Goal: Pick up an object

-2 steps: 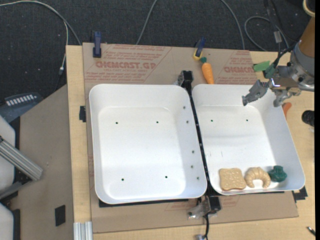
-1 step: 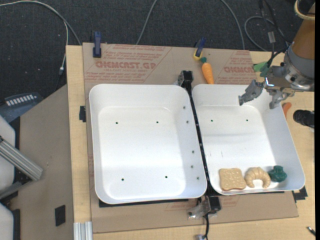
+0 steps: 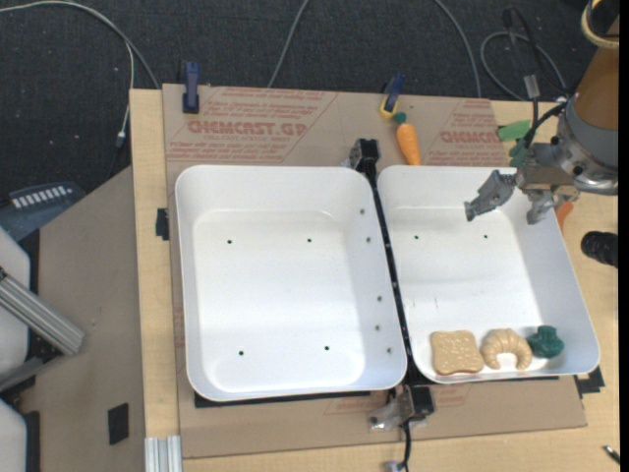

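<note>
My gripper (image 3: 511,203) hangs above the far right part of the right bin (image 3: 472,264), its two grey fingers spread apart with nothing between them. At the near edge of that bin lie a tan square cracker (image 3: 456,352), a pale croissant (image 3: 506,348) and a small green toy (image 3: 546,342), side by side. An orange carrot (image 3: 407,142) rests on the cardboard beyond the bins. The gripper is well away from the three items in the bin.
The left bin (image 3: 285,283) sits beside the right one, with a black clamp (image 3: 366,153) at their far junction. Blue clips (image 3: 190,84) hold the cardboard at the back. Cables run across the dark floor behind.
</note>
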Controlling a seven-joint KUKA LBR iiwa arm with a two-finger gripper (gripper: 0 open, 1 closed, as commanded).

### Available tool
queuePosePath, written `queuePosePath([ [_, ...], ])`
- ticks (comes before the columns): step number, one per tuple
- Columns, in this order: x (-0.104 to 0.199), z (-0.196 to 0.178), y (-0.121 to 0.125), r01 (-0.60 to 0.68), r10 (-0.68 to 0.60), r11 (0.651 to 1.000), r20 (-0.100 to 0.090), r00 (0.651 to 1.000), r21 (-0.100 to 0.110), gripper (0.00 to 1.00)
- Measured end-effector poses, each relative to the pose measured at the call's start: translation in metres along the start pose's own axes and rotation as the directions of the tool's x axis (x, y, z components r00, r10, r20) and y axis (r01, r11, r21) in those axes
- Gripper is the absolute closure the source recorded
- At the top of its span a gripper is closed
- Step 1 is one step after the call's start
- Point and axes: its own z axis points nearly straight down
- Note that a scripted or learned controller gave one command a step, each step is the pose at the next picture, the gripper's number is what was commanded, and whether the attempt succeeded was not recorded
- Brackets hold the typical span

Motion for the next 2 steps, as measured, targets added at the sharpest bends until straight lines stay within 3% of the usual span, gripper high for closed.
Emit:
queuePosePath([
  [1, -0.020, -0.033, 0.000, -0.015, 0.015, 1.000, 0.001, 1.000, -0.001, 0.00],
  [2, 0.015, -0.002, -0.071, 0.000, 0.000, 1.000, 0.000, 1.000, 0.002, 0.00],
])
